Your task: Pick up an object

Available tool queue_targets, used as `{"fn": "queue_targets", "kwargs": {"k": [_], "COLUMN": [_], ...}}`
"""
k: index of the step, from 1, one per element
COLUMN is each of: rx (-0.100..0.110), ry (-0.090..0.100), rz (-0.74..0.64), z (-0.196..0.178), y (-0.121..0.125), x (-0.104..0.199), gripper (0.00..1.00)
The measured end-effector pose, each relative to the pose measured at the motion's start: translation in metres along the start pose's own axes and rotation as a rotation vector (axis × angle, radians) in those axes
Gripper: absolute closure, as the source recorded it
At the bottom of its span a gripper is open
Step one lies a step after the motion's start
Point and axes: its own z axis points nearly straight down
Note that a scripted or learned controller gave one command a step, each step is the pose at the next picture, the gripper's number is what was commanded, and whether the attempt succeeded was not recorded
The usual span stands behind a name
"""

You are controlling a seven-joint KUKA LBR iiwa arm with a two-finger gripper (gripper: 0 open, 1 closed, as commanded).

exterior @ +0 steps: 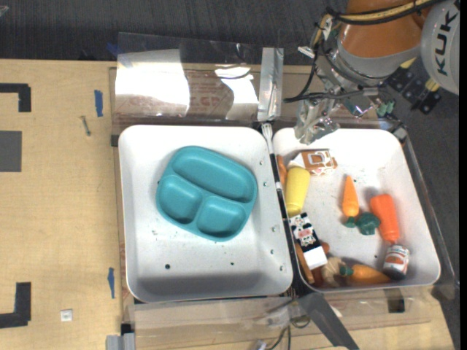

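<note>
Bench: your tan wooden bench runs under everything, with black tape marks at its left edge and two white bins side by side on it.
Right bin, near edge: at the near wall of your right bin you have a carrot lying flat, and a small jar with a red label just beside it in the near right corner.
Right bin, left wall: a small carton printed in black and white lies along the wall that divides the bins, with a yellow bottle just beyond it, both lengthwise.
Right bin, middle: you see a second orange carrot and a smaller, slimmer one, with a dark green piece touching their near ends.
Right bin, far part: a small brown and white packet lies past the yellow bottle, near the far wall.
Left bin: your left bin holds one teal plate with three compartments, tilted a little toward the far right corner.
Far side: a clear plastic sheet lies beyond the left bin.
Tool: your tool hangs over the far left corner of the right bin, just beyond the packet; you cannot tell from this view how wide it stands, and nothing shows between its tips.
Arm: the orange band sits at the top right.
</note>
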Motion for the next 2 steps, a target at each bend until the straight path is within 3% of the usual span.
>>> {"fn": "queue_targets", "kwargs": {"k": [1,2], "rx": [0.002,0.001], "ry": [-0.010,0.008], "rz": [0.002,-0.047], "z": [-0.012,0.025], "y": [-0.001,-0.120], "x": [-0.002,0.071], "gripper": [1.00,1.00]}}
